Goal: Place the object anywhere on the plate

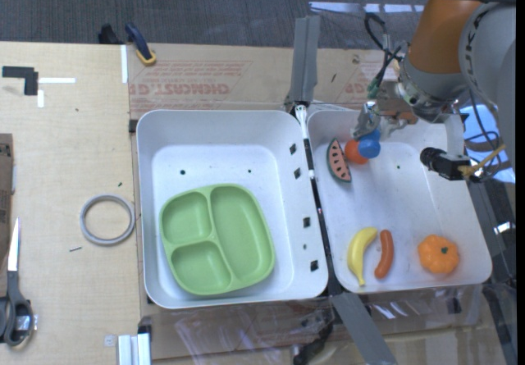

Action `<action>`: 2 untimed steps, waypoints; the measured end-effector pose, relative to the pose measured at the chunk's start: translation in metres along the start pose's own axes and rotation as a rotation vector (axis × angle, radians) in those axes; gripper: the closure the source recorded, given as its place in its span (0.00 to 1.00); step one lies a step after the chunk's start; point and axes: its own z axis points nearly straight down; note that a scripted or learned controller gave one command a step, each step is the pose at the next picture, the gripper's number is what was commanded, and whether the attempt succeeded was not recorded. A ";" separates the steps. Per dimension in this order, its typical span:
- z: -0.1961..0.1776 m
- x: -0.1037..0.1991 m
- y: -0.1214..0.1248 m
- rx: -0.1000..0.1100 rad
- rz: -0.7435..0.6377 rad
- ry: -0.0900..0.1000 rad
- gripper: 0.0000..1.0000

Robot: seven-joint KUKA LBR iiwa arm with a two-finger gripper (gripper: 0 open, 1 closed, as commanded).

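Arm: the grey arm with an orange band above the wrist reaches in from the right, over the far part of the right bin.
Gripper: the two-finger gripper point(367, 132) hangs low at the far left part of the right shallow white bin point(467, 216); whether its fingers are parted or closed cannot be told.
Object at gripper: a small blue rounded piece with an orange-red part point(363, 148) sits directly beneath the gripper tip, touching or nearly touching it; a grasp cannot be confirmed.
Watermelon: a red toy watermelon slice with a green rind point(338, 161) lies just left of the blue piece, near the bin's left wall.
Near row of right bin: a yellow toy banana point(360, 253) and a red toy sausage point(384, 254) lie side by side; a round orange toy pumpkin point(439, 255) rests to their right, apart.
Plate: a light green plastic plate with three compartments point(216, 239) lies in the near part of the left shallow white bin point(205, 142), with nothing on it.
Bench: a grey tape ring point(107, 219) lies left of the bins.
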 end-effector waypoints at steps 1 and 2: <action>0.000 0.057 -0.041 0.000 0.002 0.001 1.00; 0.000 0.136 -0.104 0.002 0.004 0.001 1.00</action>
